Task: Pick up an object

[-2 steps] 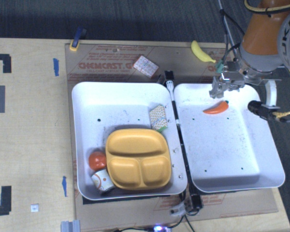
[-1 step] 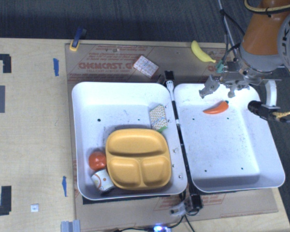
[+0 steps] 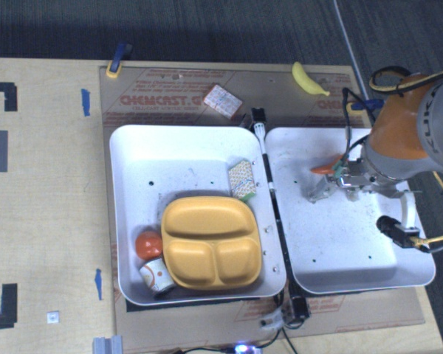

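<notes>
Gripper [image 3: 347,175] hangs low over the right bin [image 3: 369,264], beside a small orange object [image 3: 323,169] on its floor; whether it is open or closed, I cannot tell. Nothing looks lifted yet. Left bin [image 3: 133,198] holds a yellow divided tray [image 3: 210,240].

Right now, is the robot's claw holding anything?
Gripper: cannot be told; it sits low in the right bin, beside a small orange object.

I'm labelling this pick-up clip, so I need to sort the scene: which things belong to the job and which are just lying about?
In play:
gripper
small orange object at the gripper, right bin
yellow tray, red ball, patterned packet, small can, left bin

Lying about:
banana
card
blue clamp
</notes>
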Robot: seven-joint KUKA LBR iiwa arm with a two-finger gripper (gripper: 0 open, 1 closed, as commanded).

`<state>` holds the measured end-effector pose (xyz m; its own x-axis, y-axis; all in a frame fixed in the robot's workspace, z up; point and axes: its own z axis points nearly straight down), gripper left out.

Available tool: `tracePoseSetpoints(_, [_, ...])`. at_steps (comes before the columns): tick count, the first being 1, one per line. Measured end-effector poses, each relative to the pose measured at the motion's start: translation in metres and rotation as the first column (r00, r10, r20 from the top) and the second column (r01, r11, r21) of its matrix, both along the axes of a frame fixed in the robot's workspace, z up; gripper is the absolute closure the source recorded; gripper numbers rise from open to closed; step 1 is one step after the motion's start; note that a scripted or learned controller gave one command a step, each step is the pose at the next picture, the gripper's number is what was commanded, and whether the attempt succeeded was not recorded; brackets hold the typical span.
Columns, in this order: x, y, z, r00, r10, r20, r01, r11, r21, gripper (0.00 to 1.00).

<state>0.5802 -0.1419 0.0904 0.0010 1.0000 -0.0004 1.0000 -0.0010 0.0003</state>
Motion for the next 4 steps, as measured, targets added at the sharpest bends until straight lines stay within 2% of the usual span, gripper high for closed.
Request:
tracePoseSetpoints(1, [0.067,0.043,-0.005,1.000,0.002,-0.001,-0.002,1.000,0.001,0.00])
tracePoseSetpoints(2, [0.068,0.043,0.006,1.000,0.003,0.003,-0.003,1.000,0.000,1.00])
tracePoseSetpoints(3, [0.014,0.081,0.095,1.000,0.002,-0.002,-0.002,1.000,0.002,1.00])
tracePoseSetpoints(4, [-0.040,0.100,0.119,1.000,0.002,-0.003,-0.002,1.000,0.002,1.00])
